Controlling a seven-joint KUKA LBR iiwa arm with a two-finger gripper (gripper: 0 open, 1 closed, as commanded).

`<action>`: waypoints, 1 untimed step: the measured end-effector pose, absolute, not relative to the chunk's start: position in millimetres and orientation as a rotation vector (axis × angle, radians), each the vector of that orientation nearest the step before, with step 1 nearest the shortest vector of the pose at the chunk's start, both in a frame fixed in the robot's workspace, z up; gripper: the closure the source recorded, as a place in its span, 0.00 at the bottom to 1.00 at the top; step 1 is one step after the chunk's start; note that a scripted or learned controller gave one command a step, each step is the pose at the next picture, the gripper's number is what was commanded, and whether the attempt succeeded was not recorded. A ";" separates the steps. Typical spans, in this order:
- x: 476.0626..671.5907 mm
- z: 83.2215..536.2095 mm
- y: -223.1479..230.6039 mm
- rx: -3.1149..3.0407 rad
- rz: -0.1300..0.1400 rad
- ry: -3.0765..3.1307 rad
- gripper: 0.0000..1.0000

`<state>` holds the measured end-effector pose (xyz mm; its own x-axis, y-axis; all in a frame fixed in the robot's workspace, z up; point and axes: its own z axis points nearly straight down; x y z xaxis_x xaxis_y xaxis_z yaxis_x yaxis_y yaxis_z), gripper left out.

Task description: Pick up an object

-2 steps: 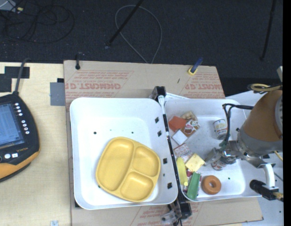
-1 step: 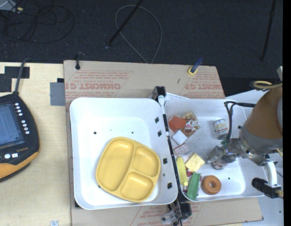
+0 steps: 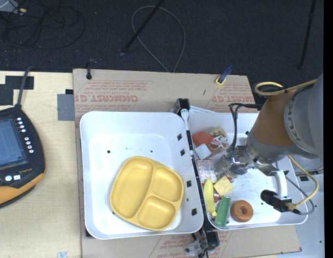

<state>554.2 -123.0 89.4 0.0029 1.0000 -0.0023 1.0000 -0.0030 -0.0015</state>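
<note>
Reaching into the right bin (image 3: 295, 219) from the right, the gripper (image 3: 234, 163) hangs over a pale yellow block (image 3: 223, 186) among the clutter; whether it is open or closed, I cannot tell

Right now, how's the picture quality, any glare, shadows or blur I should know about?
In the camera view, lighting is even and soft; the white left bin looks bright but not blown out; the yellow divided plate casts only a faint shadow; the clutter around the gripper in the right bin is soft and hard to resolve; the dark floor at the top holds little detail.
</note>
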 end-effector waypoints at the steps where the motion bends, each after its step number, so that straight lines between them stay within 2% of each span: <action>1: 545.2 193.5 -71.1 2.214 0.009 2.225 1.00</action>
<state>545.2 -71.1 193.5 -0.0047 1.0000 0.0022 1.0000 0.0047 0.0058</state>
